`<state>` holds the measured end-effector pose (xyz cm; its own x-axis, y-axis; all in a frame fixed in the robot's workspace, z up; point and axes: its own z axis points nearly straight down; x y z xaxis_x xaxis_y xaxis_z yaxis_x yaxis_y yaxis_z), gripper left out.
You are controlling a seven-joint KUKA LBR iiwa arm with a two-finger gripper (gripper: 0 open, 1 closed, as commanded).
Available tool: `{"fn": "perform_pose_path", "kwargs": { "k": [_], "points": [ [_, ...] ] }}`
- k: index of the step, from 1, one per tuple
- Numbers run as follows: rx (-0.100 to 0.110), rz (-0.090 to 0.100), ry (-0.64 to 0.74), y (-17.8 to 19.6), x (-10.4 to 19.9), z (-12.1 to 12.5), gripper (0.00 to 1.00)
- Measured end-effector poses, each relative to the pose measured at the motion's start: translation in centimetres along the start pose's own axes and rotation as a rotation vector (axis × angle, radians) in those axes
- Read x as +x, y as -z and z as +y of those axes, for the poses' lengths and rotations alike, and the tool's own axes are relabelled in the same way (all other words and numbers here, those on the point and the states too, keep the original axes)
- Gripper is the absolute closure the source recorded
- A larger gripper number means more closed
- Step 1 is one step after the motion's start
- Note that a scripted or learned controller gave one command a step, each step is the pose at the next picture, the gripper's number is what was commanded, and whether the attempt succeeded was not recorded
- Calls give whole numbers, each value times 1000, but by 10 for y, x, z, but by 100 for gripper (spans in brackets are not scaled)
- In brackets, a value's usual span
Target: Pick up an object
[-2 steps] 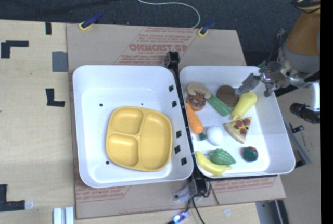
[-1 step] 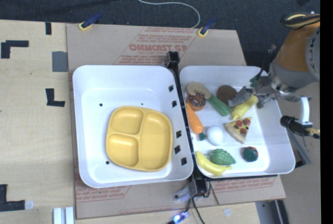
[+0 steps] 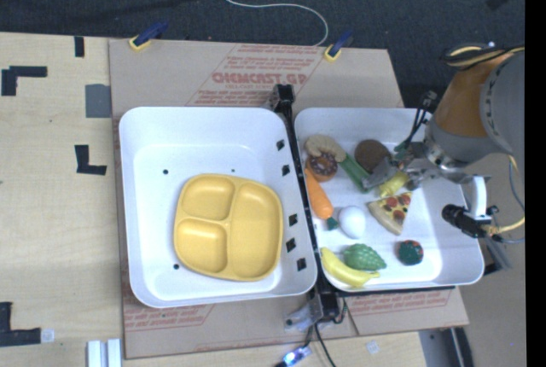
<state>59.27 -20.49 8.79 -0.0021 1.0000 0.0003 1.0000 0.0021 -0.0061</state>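
While the grey arm (image 3: 486, 122) reaches in from three o'clock, its pincer (image 3: 403, 171) sits low over the upper middle of the right bin (image 3: 426, 276), with a small yellow piece (image 3: 392, 183) just at its tip. Whether the pincer is open or closed on that piece, I cannot tell; the fingers are too dark and small to read.

Toy food lies scattered in the right bin. A brown round item (image 3: 370, 154) lies at nine o'clock from the pincer, close beside it. A pizza slice (image 3: 391, 212) lies at six o'clock from the pincer. At the bin's eleven o'clock corner is a doughnut (image 3: 322, 164), with a carrot (image 3: 319, 198) below it along the left wall. A white egg (image 3: 351, 221) sits near the middle, a green leafy piece (image 3: 364, 257) and a banana (image 3: 343, 270) at seven o'clock, and a small dark green and red ball (image 3: 410, 252) at five o'clock.

The left bin (image 3: 145, 143) holds a yellow divided plate (image 3: 229, 225). Both bins rest on cardboard on the table (image 3: 51, 212).
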Motion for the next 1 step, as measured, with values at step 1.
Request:
{"fn": "perform_pose_path", "kwargs": {
  "k": [1],
  "points": [
    [-4,-1,1,13,0,1,100]
  ]
}}
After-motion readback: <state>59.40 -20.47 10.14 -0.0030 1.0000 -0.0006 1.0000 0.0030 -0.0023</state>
